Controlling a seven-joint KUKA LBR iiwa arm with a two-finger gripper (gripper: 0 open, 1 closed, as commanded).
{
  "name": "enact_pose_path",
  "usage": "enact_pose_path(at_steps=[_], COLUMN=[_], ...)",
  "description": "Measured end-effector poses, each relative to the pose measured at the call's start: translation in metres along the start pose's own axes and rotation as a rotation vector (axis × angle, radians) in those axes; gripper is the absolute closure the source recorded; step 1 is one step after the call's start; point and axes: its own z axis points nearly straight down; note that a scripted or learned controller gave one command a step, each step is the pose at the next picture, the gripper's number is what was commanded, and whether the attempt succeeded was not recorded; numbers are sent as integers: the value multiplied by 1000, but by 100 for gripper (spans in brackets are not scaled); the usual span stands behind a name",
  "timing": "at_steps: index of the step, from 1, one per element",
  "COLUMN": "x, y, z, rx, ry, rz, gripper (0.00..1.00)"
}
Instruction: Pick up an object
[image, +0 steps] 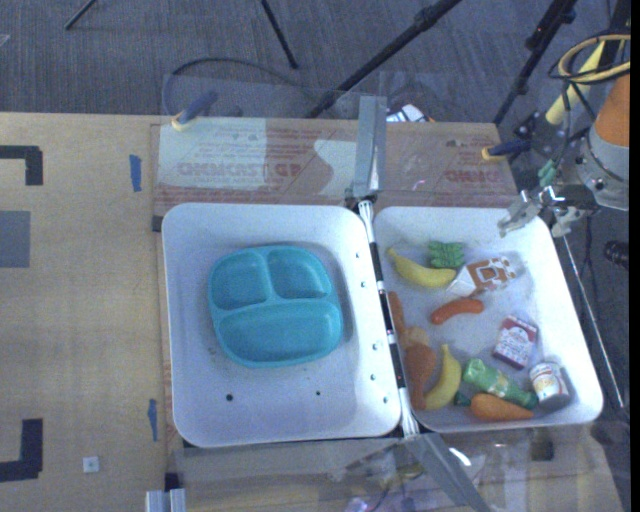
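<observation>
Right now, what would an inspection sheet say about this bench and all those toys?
Surface: wooden bench bearing two white bins side by side.
Job's things: right bin holds toy food: two bananas, a sausage, a carrot, a red carton, a small jar.
Clutter: left bin holds a blue divided plate.
Tool: tool above the right bin's far right corner, nothing seen between its fingers.
Cables: yellow loop at top right.
Surroundings: tripod legs on grey floor.
</observation>
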Motion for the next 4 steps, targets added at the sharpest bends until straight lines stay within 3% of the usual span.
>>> enact_pose_path(at_steps=[1,2,3,4], x=[-6,-6,16,11], y=[-12,-16,-32,-41], z=[93,85,99,100], rx=[-26,-13,-37,-50], ry=[-4,3,-8,-5], rz=[-78,116,89,64], gripper=[0,0,0,0])
